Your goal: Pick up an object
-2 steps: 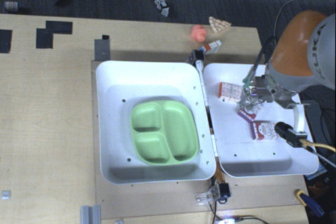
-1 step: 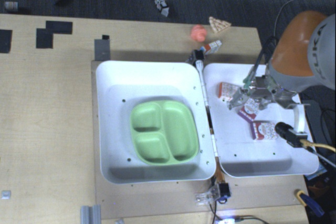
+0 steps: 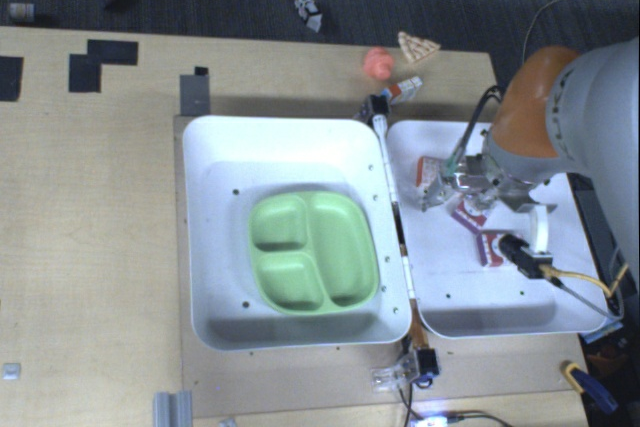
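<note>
The two-finger metal claw hangs low in the right-hand white bin; I cannot tell its opening. A small red-and-white packet lies at its ten o'clock, just beside it. Centre over that before closing, I judge.

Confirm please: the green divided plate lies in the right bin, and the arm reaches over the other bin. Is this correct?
Not quite. The camera view shows the green divided plate in the left bin, not the right one. The rest holds once that is fixed: the arm reaches over the other bin, the right bin, where a few small objects lie.
</note>
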Motion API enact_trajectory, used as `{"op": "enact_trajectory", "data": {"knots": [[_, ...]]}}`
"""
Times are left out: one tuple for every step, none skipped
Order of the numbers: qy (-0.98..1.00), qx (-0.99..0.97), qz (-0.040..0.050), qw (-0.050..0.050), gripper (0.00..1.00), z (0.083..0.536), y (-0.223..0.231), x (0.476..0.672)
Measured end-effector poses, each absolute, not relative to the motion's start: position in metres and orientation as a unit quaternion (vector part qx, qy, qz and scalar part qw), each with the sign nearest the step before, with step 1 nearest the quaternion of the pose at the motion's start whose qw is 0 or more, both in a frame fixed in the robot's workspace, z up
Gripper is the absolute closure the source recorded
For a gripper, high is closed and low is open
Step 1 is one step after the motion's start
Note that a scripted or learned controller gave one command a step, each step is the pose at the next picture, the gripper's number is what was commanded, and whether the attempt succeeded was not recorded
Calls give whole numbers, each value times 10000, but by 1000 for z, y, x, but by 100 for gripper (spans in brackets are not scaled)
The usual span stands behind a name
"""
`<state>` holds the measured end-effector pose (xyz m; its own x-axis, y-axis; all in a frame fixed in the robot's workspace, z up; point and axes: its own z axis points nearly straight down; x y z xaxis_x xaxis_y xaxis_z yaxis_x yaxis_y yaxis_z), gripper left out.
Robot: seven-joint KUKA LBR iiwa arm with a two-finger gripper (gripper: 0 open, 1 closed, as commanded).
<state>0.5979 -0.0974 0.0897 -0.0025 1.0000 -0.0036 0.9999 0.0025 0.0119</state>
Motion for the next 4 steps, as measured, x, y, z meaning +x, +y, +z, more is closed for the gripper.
{"op": "enact_trajectory", "data": {"knots": [[7088, 7053, 54, 120, 100, 103, -99, 601], [7093, 7049, 26, 19, 100, 212, -34, 627], [7092, 7050, 14, 12, 0, 211, -35, 626], [7080, 7062, 0, 10, 0, 127, -143, 565]]}}
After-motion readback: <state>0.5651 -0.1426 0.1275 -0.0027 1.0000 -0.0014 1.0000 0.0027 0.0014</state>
